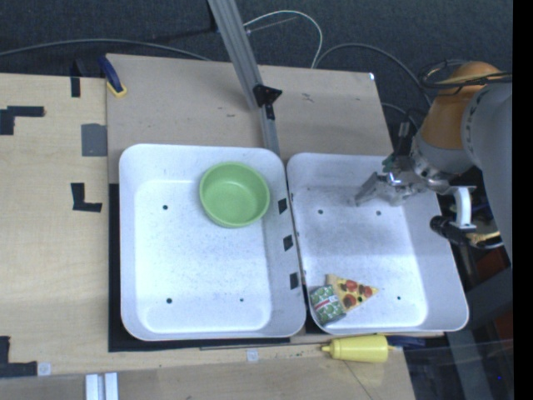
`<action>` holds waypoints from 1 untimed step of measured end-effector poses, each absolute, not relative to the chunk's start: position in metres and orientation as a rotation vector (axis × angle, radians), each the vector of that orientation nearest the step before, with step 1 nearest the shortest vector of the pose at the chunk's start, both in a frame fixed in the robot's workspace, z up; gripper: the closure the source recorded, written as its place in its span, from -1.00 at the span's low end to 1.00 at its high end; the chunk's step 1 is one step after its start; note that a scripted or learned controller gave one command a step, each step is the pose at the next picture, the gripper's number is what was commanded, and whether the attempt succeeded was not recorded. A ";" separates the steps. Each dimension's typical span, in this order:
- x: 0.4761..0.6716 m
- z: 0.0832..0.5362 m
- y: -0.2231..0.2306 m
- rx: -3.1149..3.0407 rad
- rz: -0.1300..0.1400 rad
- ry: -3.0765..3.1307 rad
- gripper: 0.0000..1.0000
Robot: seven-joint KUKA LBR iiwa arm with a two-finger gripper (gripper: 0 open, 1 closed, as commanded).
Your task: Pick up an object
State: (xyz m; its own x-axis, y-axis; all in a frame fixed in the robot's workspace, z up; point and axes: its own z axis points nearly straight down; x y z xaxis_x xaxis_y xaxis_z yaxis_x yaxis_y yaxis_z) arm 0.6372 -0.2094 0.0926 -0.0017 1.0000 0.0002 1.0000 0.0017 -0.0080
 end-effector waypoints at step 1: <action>0.639 0.107 -0.209 -2.217 0.004 -2.226 1.00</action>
